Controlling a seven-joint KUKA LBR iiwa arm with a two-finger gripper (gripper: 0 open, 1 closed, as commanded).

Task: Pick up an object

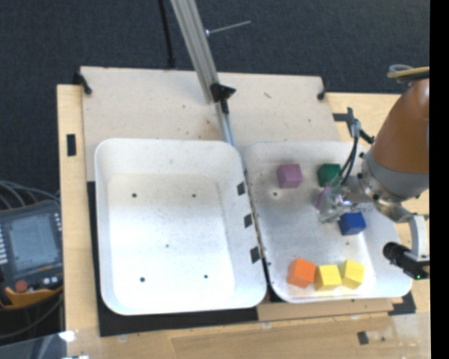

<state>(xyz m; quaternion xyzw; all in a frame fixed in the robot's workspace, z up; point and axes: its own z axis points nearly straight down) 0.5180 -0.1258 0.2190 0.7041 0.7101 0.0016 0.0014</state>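
Gripper (pixel 334 206) low over right bin (pixel 266 200), between green block (pixel 329 173) on far side and blue cube (pixel 352 223) just on near side; finger state cannot be told, metal too blurred and small. Nothing seen held. Probably aimed at the blue cube, nearest candidate, though possibly at something pinkish under the tool; unclear. Purple cube (pixel 289 175) to left, apart from others, an easier target. Orange cube (pixel 301 272) and two yellow cubes (pixel 329 276) (pixel 353 272) lined touching along near wall, hard to straddle. Left bin (pixel 105 155) beside, presumably for drops.
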